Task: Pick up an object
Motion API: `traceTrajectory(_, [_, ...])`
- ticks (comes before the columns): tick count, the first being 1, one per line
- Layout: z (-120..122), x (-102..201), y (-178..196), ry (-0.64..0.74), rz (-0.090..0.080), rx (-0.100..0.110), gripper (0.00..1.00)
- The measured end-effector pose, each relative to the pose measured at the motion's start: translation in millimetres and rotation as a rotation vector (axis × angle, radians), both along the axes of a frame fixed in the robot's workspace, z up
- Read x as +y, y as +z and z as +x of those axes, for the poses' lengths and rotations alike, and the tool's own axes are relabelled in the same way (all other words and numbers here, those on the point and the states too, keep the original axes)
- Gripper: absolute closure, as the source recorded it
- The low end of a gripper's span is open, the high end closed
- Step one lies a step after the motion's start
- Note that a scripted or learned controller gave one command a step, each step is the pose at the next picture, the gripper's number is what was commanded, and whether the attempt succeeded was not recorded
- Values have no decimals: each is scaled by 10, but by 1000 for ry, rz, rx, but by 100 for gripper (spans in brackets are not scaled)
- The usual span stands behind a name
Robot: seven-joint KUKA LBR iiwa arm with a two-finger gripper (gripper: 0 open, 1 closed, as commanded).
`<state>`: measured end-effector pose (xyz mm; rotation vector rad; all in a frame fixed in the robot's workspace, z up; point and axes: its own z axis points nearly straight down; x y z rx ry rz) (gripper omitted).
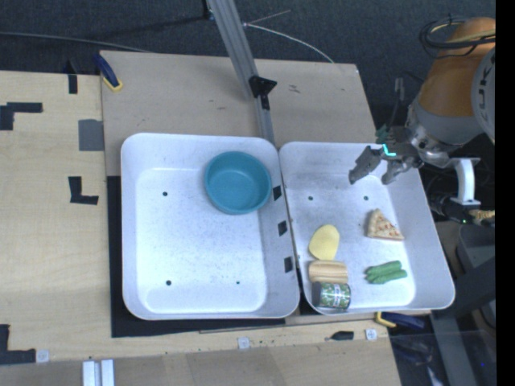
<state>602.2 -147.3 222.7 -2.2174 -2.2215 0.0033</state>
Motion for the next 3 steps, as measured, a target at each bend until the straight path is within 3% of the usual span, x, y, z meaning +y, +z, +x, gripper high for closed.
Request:
traceTrajectory(1, [5,0,9,0,0,-2,0])
traceTrajectory(3, [-26,75,-1197,0,-1,3,0])
